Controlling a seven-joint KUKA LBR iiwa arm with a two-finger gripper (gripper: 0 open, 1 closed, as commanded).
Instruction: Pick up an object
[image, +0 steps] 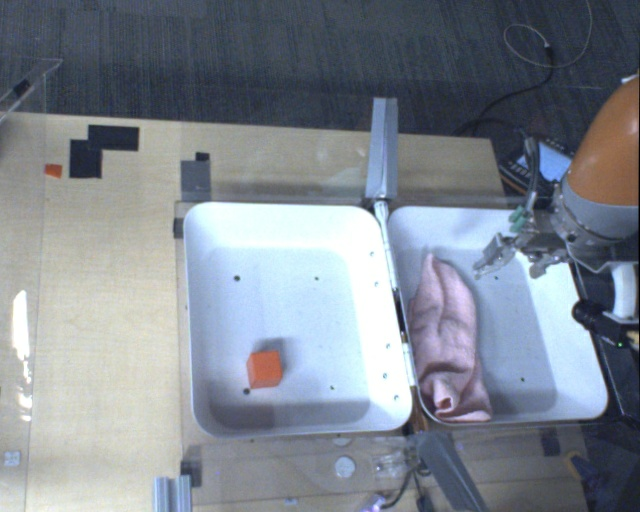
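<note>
Hovering apparently open and empty, the gripper (512, 253) hangs above a crumpled pink cloth (449, 340).

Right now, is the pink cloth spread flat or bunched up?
Bunched: the pink cloth lies in folds along the right bin's left wall.

Arm (605, 165) reaching from right; jaws spread, holding nothing

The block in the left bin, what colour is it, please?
Orange block, seen in the camera view.
</note>
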